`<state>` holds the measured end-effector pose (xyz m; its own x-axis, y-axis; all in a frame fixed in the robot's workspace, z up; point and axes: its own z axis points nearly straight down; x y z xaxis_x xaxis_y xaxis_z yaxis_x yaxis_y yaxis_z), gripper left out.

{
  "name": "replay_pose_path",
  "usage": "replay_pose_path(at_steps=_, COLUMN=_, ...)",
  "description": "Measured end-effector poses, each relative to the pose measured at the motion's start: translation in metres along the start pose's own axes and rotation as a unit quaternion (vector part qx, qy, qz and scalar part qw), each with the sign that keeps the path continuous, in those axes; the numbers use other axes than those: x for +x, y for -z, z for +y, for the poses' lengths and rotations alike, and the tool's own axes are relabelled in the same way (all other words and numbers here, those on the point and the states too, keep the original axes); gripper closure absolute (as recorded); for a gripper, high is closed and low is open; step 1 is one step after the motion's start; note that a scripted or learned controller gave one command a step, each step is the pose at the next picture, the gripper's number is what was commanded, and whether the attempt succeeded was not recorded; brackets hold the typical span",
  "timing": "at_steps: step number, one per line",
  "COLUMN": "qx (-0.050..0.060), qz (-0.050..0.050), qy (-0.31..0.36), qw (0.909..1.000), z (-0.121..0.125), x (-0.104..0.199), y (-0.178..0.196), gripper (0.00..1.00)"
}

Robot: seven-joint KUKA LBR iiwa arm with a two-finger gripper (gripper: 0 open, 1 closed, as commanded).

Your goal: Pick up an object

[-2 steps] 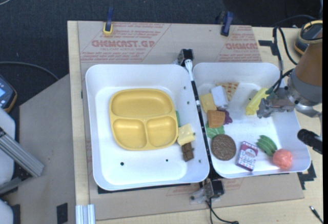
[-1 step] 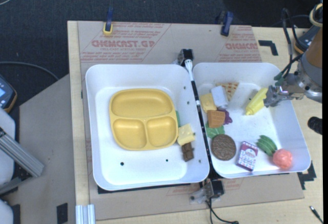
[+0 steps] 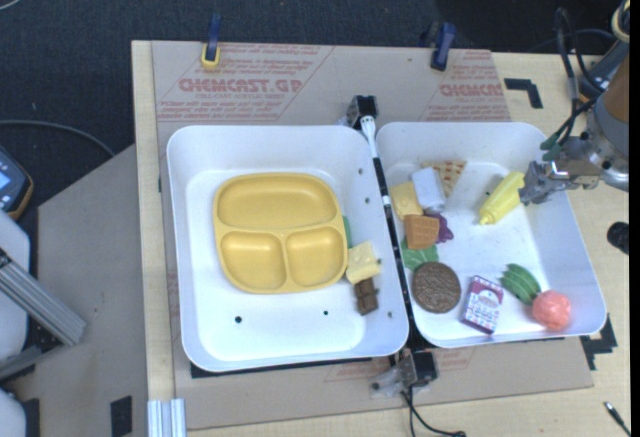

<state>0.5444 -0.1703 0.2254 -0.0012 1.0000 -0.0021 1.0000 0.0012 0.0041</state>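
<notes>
Gripper (image 3: 541, 181) touches the yellow bottle (image 3: 501, 198) in the right bin (image 3: 580, 255) — grasp unclear; left bin (image 3: 190, 225) holds a yellow tray (image 3: 278, 231).

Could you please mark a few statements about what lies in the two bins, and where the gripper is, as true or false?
1. The yellow divided tray lies in the left bin. True.
2. The yellow mustard bottle lies in the left bin. False: it lies in the right bin, near its far right side.
3. The gripper is over the right bin, close to the mustard bottle. True.
4. The red tomato sits inside the yellow tray. False: it is in the near right corner of the right bin, beside a green vegetable.
5. The round brown cookie lies in the right bin, next to the small red carton. True.
</notes>
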Motion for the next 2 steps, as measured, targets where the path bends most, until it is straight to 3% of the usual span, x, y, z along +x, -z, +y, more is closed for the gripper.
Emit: replay_pose_path(at_steps=2, qx=0.0, qz=0.0, qy=0.001, qw=1.0, z=0.056, x=0.076, y=-0.006, gripper=1.0)
